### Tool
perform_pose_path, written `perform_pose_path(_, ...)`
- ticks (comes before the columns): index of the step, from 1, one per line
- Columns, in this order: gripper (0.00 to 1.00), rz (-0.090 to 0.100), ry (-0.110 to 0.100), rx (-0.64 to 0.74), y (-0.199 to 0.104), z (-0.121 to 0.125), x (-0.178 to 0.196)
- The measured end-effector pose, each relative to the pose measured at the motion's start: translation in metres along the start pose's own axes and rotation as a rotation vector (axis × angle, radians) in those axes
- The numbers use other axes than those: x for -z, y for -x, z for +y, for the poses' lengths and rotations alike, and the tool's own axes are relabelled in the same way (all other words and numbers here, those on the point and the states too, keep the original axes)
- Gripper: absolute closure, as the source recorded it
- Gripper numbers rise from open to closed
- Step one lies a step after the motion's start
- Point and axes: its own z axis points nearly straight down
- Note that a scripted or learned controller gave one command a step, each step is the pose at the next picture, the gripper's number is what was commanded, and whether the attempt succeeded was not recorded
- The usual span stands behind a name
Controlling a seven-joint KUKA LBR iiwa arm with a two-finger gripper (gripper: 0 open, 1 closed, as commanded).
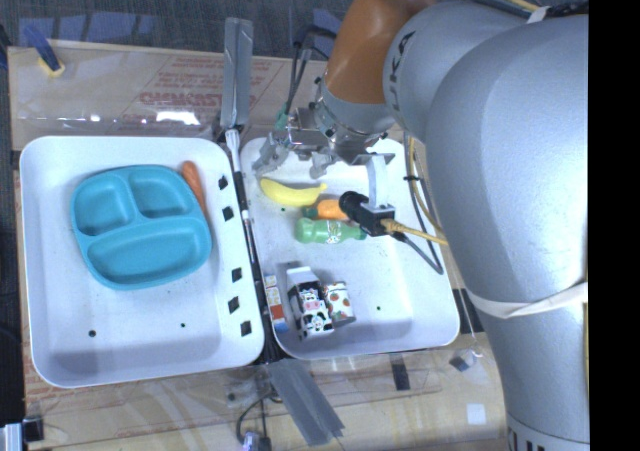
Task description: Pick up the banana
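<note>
while my gripper (292, 145) hung over the far end of the right bin (425, 314), the banana (291, 193) lay flat on the bin floor just below it in the view, curving from near the divider toward the bin's middle. whether my fingers were apart or together i could not tell; the metal there was a tangle of glints against the white wall, and nothing sat visibly between them, so i would not claim a hold.

the banana's neighbours looked dropped loosely rather than arranged. an orange piece (328, 208) touched its right tip, and a green bottle (328, 231) lay on its side just beside that, nearer the camera. two small cartons (320, 307) stood together toward the near edge, well apart from the fruit. that crowding at the right tip mattered, i judged: the left half of the banana had bare floor around it, so it seemed the safer place to close.

in the left bin (60, 339) a blue divided plate (142, 223) lay flat with a carrot (194, 189) along its right edge.

my arm (500, 149) came in from the right, bulky grey links bent over the right bin, the orange band (365, 44) above the wrist and the wrist pitched down toward the far wall. a black fitting with a yellow cable (368, 214) trailed low beside the bottle.
</note>
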Motion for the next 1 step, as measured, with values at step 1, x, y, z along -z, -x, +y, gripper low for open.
perform_pose_path(1,0.0,0.0,-0.001,0.001,-0.0081,0.0,-0.0001)
